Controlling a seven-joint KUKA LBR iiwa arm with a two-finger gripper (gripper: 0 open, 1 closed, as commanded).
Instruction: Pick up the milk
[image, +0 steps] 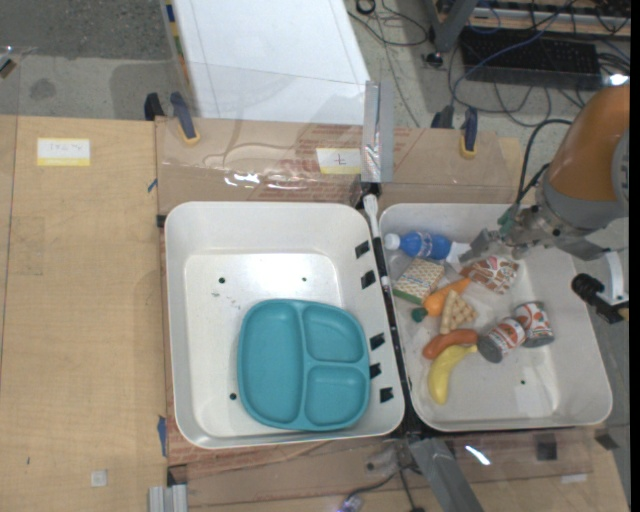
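- Sitting on the left is a shallow white plastic bin (180, 330), and a blue-green plastic plate with three sections (303, 365) lies flat in it, near the front.
- Just beside it on the right is a second shallow white plastic bin (592, 400), with lots of small things in it.
- A clear plastic bottle with a blue cap and blue label (425, 244) lies on its side by this bin's back left corner.
- In front of the bottle are a small orange toy carrot (446, 296), a red toy sausage (448, 343) and a yellow toy banana (445, 372), close together.
- The milk, a small red and white carton (492, 272), lies tipped over near the back of the right bin, just right of the carrot.
- The grey metal gripper (503, 237) hangs right over the milk's back edge. I cannot tell if it is open or closed, or if it touches the milk.
- A red and white tin can with a grey end (518, 330) lies on its side in front of the milk.
- The grey and orange robot arm (590, 150) reaches in from the right.
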